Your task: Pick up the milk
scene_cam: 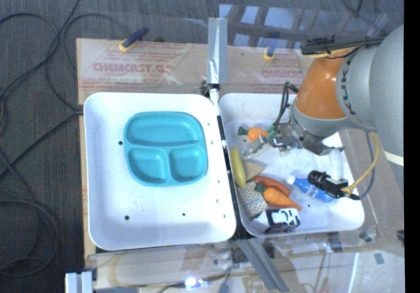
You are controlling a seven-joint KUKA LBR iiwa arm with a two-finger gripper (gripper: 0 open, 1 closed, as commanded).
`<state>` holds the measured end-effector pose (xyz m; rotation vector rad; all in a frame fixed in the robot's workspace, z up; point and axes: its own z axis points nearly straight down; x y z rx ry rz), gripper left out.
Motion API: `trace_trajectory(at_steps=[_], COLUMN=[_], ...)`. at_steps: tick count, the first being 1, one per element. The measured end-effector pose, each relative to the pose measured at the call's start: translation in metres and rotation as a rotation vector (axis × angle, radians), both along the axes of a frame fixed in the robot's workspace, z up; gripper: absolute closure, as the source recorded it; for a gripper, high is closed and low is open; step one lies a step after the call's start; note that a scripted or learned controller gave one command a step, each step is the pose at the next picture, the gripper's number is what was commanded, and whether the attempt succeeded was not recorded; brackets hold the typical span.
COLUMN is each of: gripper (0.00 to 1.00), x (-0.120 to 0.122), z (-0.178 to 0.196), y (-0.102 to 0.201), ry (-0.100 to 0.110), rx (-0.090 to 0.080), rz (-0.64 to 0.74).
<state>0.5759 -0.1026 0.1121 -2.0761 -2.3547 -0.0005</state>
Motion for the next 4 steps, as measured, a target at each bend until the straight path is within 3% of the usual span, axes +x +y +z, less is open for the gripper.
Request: trace_trajectory(at_steps=[1,2,3,4], gripper=[0.00,0.00,0.00,0.00], x=[-0.005,-0.082,-0.086,-0.045], z=[-0.023,-0.023,-0.022,0.011], y=[0.002,-0.009,0.000,-0.022], ry=[-0.015,-0.011,-0.020,0.000], rx=[-0.009,-0.004,-0.006,-0.002], rz=[0.119,0.172,0.059,0.129])
